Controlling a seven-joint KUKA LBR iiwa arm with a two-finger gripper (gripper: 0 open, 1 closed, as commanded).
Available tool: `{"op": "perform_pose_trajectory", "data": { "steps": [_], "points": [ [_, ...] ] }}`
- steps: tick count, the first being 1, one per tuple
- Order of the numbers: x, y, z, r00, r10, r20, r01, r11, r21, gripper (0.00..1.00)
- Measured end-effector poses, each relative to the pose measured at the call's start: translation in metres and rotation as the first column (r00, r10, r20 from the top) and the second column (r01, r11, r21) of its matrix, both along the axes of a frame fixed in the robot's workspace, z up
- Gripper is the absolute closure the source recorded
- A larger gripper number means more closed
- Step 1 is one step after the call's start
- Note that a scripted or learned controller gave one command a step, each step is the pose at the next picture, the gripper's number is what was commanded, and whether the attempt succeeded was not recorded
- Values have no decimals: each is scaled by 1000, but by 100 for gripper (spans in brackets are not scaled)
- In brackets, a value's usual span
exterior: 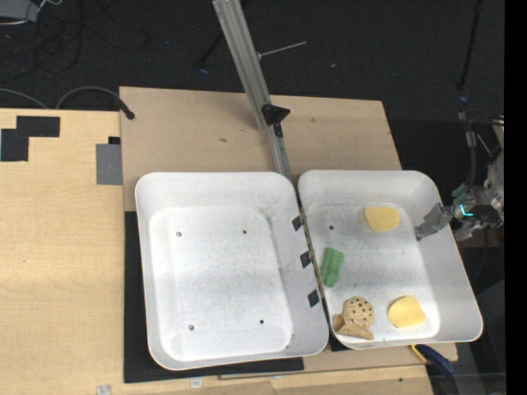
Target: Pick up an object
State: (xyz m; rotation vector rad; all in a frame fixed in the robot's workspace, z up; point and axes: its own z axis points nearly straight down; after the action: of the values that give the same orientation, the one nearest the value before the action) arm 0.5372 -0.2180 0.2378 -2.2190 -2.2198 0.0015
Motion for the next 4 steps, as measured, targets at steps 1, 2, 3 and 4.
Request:
{"op": "perform_pose_trajectory", "data": {
  "steps": [1, 2, 3, 4],
  "points": [
    [7, 6, -49, 1000, 2, -4, -2, 1000, 2, 0],
    [9, 15, -98, 1000, 2, -5, -2, 1000, 2, 0],
    [10, 15, -147, 1000, -1, 2, 1, 1000, -1, 0],
    [10, 14, -136, 1000, -5, 2, 5, 1000, 0, 100]
  ]
}}
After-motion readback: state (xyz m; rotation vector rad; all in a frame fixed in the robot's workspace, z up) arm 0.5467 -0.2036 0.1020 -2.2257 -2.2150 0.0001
